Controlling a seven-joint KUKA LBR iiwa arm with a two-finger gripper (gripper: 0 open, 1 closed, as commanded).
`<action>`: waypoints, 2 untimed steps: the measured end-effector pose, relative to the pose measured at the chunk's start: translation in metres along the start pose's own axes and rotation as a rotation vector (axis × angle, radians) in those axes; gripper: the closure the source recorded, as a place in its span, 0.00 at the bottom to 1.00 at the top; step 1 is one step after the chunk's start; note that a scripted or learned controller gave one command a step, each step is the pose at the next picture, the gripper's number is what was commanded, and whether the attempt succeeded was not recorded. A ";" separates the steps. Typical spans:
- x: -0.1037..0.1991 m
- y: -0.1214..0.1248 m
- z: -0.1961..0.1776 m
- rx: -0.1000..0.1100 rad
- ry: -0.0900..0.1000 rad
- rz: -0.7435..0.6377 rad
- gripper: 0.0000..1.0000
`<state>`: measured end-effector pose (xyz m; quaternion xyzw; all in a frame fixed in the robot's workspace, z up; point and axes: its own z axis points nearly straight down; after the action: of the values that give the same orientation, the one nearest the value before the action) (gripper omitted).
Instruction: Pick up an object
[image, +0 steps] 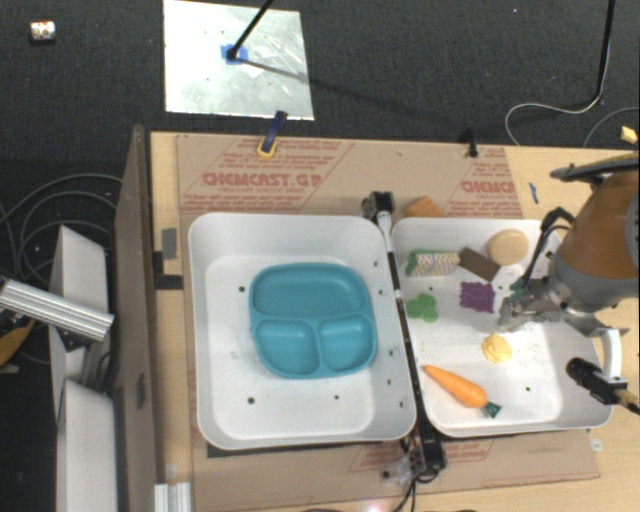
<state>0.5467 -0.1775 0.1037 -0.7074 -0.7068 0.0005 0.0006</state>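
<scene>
Hand (510, 318) low in the right bin (545, 412), hanging just above the yellow toy (497, 347) and just right of the purple grapes (477, 296); open or closed, cannot tell from this slant. Nothing visibly gripped. Nearest candidate: the yellow toy, lying free on the bin floor, with the carrot (456, 386) below it and the green piece (421, 307) off to the left. Best done by centring over the yellow toy, descending straight, and closing only once low around it. Worth keeping apart from the grapes to avoid nudging them. Teal plate (312, 320) in the left bin, well apart.
</scene>
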 end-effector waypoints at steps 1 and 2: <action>0.025 -0.008 -0.078 -0.003 0.000 -0.005 1.00; 0.024 -0.008 -0.077 -0.004 0.000 -0.004 0.00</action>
<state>0.5392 -0.1532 0.1808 -0.7061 -0.7081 -0.0008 -0.0011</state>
